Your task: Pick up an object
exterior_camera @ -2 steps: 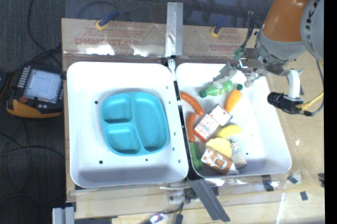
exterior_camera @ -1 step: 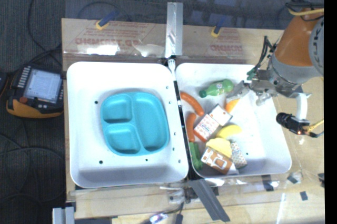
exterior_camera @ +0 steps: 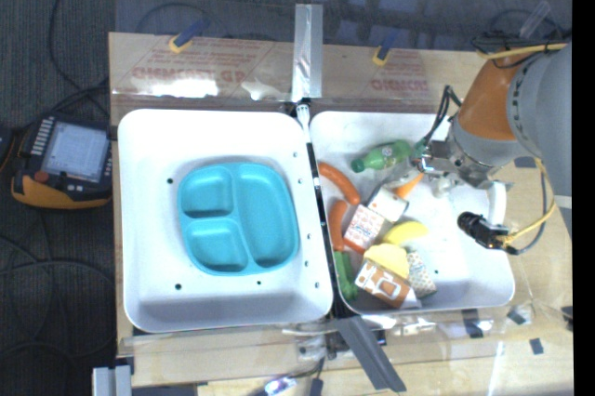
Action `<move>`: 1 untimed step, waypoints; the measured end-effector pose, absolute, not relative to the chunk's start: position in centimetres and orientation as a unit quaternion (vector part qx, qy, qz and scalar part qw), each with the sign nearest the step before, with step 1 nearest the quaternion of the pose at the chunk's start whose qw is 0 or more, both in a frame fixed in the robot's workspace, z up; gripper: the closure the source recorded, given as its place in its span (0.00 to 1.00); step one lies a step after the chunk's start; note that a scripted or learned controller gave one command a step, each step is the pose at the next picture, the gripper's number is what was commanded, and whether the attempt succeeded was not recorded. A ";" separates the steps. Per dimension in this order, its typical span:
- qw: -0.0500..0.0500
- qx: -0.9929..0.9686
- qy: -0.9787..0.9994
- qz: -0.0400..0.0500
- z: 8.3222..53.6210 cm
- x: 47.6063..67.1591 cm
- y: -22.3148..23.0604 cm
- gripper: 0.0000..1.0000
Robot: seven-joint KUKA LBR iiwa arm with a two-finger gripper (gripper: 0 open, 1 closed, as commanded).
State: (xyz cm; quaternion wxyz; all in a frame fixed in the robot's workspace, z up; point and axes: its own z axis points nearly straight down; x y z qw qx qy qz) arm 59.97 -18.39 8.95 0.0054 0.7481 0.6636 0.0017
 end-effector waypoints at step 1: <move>0.004 0.748 0.664 0.004 10.0 60.1 -18.2 1.00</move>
